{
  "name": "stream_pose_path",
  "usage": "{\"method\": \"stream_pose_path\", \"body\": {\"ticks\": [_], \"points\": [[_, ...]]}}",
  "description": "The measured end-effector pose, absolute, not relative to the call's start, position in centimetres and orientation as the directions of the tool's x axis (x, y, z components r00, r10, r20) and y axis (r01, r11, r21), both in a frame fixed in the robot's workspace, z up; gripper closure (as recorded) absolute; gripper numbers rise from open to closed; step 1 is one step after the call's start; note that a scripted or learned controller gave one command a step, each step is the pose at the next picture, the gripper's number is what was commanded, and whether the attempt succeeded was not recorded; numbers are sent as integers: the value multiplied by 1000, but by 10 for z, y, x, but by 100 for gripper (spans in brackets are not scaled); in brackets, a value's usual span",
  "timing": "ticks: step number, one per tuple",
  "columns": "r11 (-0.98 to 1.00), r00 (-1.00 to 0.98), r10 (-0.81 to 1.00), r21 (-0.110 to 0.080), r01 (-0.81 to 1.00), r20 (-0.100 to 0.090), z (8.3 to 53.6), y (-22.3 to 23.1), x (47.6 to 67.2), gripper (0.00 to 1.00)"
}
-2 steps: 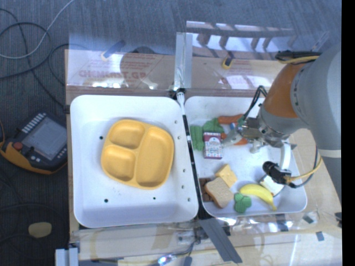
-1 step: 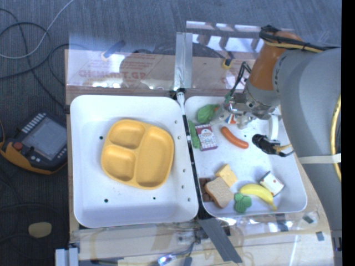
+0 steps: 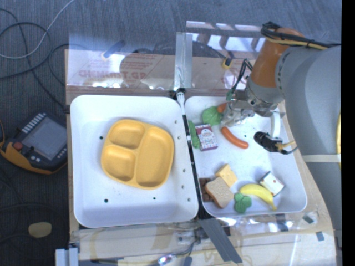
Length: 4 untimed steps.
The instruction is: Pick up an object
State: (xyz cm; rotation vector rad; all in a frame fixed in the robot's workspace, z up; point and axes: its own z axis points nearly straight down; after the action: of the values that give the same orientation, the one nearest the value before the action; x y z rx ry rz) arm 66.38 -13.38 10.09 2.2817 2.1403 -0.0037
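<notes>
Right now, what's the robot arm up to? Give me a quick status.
Gripper low in the right bin, far end, nothing seen held. Green toy and sausage beside it. Small red box close by.

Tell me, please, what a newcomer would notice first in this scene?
Probably the yellow divided plate, lying alone in the left bin. Next, the grey arm with its orange band reaching into the right bin, its gripper low at the far end near a green toy and a sausage. Bread, cheese and a banana crowd the near end.
</notes>
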Motion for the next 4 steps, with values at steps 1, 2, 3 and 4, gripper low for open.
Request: {"method": "stream_pose_path", "body": {"ticks": [1,2,3,4], "points": [[28,-28,1000,13,1000,-4,93,-151,575,100],[13,-13,1000,18,1000,-5,93,-197,568,100],[13,-13,1000,15,1000,-4,91,-197,568,0],[-233,233,972,13,972,-2,90,-122,622,0]]}}
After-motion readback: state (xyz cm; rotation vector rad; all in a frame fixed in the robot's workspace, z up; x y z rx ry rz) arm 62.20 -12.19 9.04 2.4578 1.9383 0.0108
